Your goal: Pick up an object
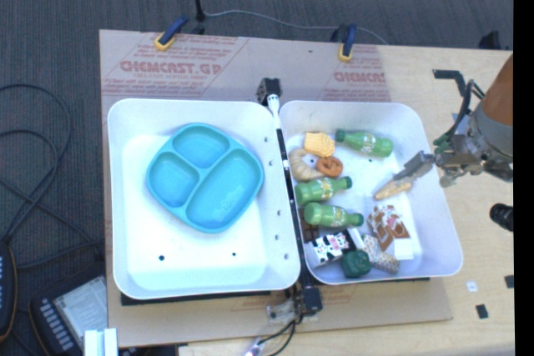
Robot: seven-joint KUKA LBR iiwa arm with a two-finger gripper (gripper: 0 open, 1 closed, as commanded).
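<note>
The grey metal tool [410, 168] is reaching into the right shallow white plastic bin [434, 146] from its right side. I cannot tell if it is gripping anything. A long tan stick-shaped thing [392, 189] is lying just below its tip, touching or nearly touching, so it may be the thing to pick up. Further out past the tip, three small green plastic bottles [364, 143] and other toys are lying crowded together. Far beyond them, a blue plastic divided plate [205, 177] is sitting in the left white bin [133, 204].
</note>
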